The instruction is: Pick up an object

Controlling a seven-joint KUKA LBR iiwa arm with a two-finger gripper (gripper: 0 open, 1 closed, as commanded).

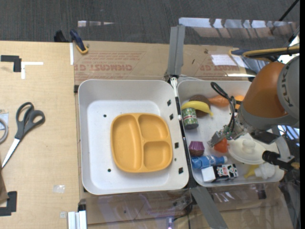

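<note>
Orange-yellow divided tray in a white bin; yellow banana, green can.

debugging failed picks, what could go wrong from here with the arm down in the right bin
1. The pincer sits low among tightly packed items: a red object, a purple cup and a blue bottle lie close by, so it may nudge neighbours or close on two at once.
2. The white round piece beside it could get pushed aside.
</note>
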